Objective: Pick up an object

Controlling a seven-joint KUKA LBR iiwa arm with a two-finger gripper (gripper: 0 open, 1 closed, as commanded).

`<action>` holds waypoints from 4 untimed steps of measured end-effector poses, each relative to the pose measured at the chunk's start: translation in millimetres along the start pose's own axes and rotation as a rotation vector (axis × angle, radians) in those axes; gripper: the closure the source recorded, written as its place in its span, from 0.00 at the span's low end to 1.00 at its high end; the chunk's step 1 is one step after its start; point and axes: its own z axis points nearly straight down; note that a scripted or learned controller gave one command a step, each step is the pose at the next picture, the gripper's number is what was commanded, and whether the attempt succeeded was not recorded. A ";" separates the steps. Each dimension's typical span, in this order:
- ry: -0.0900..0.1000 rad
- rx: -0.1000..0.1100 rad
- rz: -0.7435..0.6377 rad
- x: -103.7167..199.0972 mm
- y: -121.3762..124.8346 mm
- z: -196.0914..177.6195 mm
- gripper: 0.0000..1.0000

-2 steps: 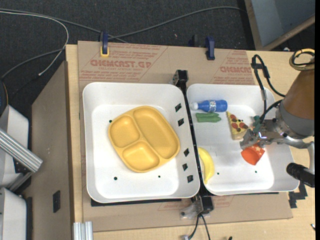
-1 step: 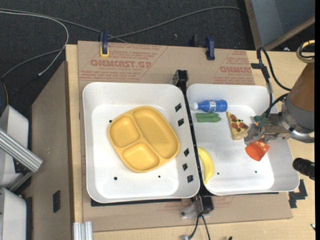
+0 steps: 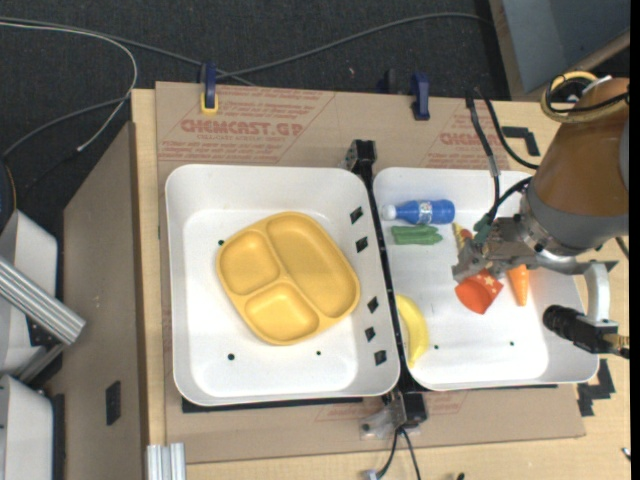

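Observation:
The right white bin (image 3: 500, 373) holds several small items. A blue and white bottle (image 3: 424, 211) lies at the back, with a green pea pod (image 3: 415, 235) just in front of it. A yellow banana-like piece (image 3: 413, 328) rests against the bin's left wall. An orange cup (image 3: 480, 294) lies tilted near the middle, and an orange carrot (image 3: 520, 284) stands just to its right. My gripper (image 3: 480, 264) hangs low over the bin, directly above and touching or nearly touching the orange cup's upper edge. The arm's grey body covers the bin's right side.
The left white bin (image 3: 200, 368) carries a yellow divided plate (image 3: 288, 276). A black divider with clips (image 3: 372, 268) runs between the bins. A black part of the arm (image 3: 575, 326) sits low over the right bin's front right corner. Cables run over the cardboard at the back.

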 end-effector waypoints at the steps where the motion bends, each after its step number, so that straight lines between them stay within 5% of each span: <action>1: 0.000 0.000 0.000 47.6 21.2 8.1 1.00; 4: 0.000 -0.002 0.001 175.1 80.6 8.3 1.00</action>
